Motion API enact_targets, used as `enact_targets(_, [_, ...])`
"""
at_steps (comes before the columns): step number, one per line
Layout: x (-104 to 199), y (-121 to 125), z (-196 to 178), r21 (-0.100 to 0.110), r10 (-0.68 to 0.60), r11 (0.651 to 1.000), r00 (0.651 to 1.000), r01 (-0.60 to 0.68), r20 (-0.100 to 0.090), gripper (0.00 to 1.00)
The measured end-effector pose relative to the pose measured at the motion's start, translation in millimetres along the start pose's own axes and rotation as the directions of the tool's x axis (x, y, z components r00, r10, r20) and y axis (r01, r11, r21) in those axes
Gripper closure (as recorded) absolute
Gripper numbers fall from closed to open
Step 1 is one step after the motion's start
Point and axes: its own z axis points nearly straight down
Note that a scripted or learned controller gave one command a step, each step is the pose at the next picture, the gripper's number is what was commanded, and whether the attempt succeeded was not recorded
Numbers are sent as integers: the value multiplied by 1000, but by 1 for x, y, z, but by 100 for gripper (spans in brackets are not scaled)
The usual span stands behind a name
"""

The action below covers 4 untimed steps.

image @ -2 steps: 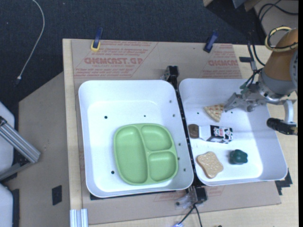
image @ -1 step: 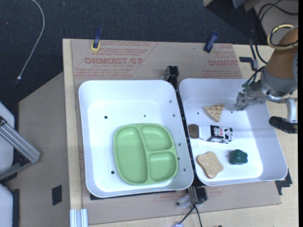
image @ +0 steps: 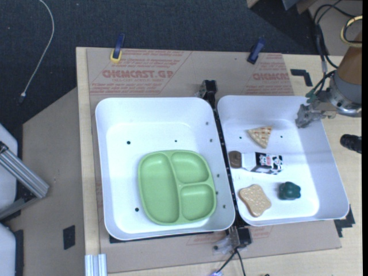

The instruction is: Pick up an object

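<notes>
**Gripper at the far corner of the right bin, objects lying loose below it**

We see the arm [image: 351, 76] reaching in from the right, its grey body and orange band near the upper right of the camera view. The gripper [image: 309, 115] sits over the far right corner of the right bin [image: 330, 154], close to the bin's rim. We cannot tell how it is set; nothing shows in it.

In the right bin we count five small objects. A waffle-patterned pizza-slice toy [image: 260, 135] lies nearest the gripper, toward the bin's far middle, well apart from it. Below that, a black-and-white carton [image: 265, 162] lies on its side, and a small brown piece [image: 234, 158] rests just beside the carton's left end, near the wall between the two bins. Nearer to us, a tan bread-slice toy [image: 255, 200] lies flat, and a dark green lump [image: 289, 191] sits to its right, apart from it.

The left bin [image: 115, 131] holds a light green divided plate [image: 176, 186] with three compartments, set toward the near right part of the bin.

Both bins rest on a brown cardboard sheet [image: 172, 71] printed with red lettering, with a blue-and-yellow clamp [image: 118, 48] and a blue clamp [image: 256, 50] at its far edge.
</notes>
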Motion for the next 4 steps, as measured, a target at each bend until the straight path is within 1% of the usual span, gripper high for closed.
enact_targets(1, [-1,2,-55,-3,-1,1000,1000,1,1,100])
enact_targets(2, [47,-7,-68,6,-5,1000,1000,6,-5,100])
enact_targets(3, [104,-16,-79,7,-7,1000,1000,7,-6,100])
enact_targets(4, [153,-26,-69,10,-5,1000,1000,6,-6,100])
